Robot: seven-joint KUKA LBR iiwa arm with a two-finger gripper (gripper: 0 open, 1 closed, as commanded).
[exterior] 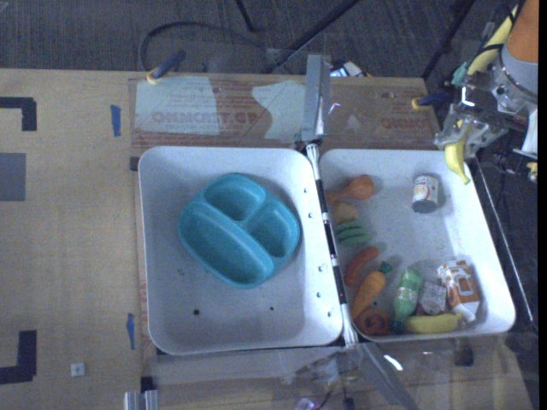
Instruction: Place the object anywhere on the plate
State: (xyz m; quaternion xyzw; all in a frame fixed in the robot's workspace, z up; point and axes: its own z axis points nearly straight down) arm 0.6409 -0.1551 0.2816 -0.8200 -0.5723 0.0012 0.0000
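A yellow banana (457,161) is hanging upright from the gripper (461,135), its top pinched between the fingers and its tip pointing down over the far right rim of the right bin (487,220). The gripper is sitting at the end of the grey arm (521,67), which is reaching in from the right, well apart from the plate.

The plate (240,228) — teal, with three compartments — is lying near the middle of the left bin (162,297), slightly toward its far edge, with nothing resting on it.

In the right bin, a small can (425,192) is standing near the far right corner. A drumstick (352,189) is lying along the far left edge; below it a green pod (351,232), a sausage (361,264) and a carrot (369,289) are running down the left side. Along the near edge — left to right — a brown ring (373,322), a green bottle (407,290), a second banana (432,323) and a small carton (460,284) are crowding together.
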